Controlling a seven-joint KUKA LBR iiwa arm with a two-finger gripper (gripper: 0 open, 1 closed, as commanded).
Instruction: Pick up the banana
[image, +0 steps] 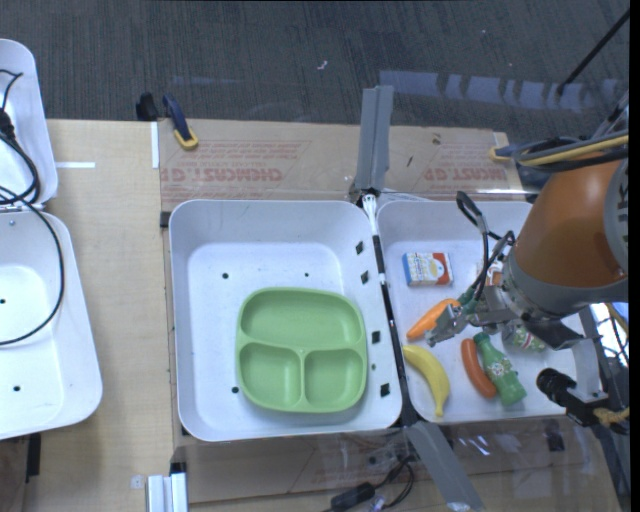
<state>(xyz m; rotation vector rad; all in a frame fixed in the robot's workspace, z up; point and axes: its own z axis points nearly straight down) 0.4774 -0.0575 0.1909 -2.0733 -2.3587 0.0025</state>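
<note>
While the tool (462, 318) hovers beside the carrot (432, 318), its opening cannot be told.

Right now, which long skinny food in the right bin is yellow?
The curved yellow banana, lying at the right bin's front left. The carrot beside it is orange and the sausage-shaped piece is red-orange.

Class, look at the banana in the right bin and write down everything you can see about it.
The banana is yellow, curved and unpeeled, and looks like smooth plastic. It lies flat on the floor of the right bin, near the front left corner, close to the wall dividing the bins. Its upper end points towards the carrot. The gripper hovers above and to its right, not touching it.
</note>
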